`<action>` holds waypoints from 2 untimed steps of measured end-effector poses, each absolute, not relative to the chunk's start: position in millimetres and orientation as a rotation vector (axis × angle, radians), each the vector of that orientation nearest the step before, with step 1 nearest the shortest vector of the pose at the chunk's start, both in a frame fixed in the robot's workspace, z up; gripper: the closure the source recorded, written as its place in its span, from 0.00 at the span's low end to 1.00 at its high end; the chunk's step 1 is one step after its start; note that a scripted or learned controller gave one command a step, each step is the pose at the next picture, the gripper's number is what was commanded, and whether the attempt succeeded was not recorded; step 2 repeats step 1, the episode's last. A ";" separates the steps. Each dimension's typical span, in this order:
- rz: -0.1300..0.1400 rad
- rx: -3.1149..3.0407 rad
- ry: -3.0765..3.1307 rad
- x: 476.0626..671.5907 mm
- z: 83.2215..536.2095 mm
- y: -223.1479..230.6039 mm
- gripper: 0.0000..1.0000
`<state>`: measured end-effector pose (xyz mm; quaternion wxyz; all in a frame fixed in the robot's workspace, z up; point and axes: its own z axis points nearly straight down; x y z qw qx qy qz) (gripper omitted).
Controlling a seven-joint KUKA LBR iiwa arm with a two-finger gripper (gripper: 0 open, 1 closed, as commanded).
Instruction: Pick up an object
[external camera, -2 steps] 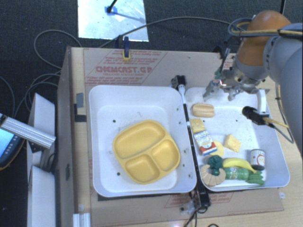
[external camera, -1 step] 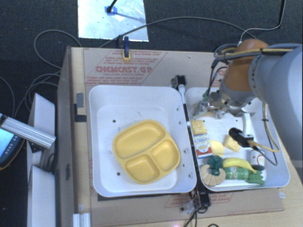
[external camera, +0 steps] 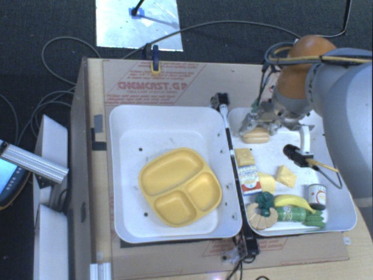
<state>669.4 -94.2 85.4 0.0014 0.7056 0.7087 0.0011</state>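
Two shallow white bins side by side on a brown cardboard sheet, both of smooth moulded plastic with rounded corners and raised rims. In the left bin, a glossy yellow plate with three compartments and a rounded outline, set toward the lower right. Wide bare floor along that bin's top and left walls.

Far less room in the right bin. Gripper low in its upper left corner, close to the shared rim, right above a tan oval piece, matte and bun-like, seemingly touching it. Open or closed: cannot tell from this angle.

Below that, a square yellow block and a red-and-white carton, both hugging the left wall. Toward the middle, a pale yellow wedge. Along the bottom edge, packed close together, a knobbly green broccoli floret, a curved banana and a small can. Some bare floor between the tan oval piece and the wedge. Over the upper right, the bulky grey arm.
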 end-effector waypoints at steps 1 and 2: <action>0.007 2.210 2.225 670.5 96.6 -94.0 1.00; 0.007 2.210 2.225 670.5 96.6 -94.0 1.00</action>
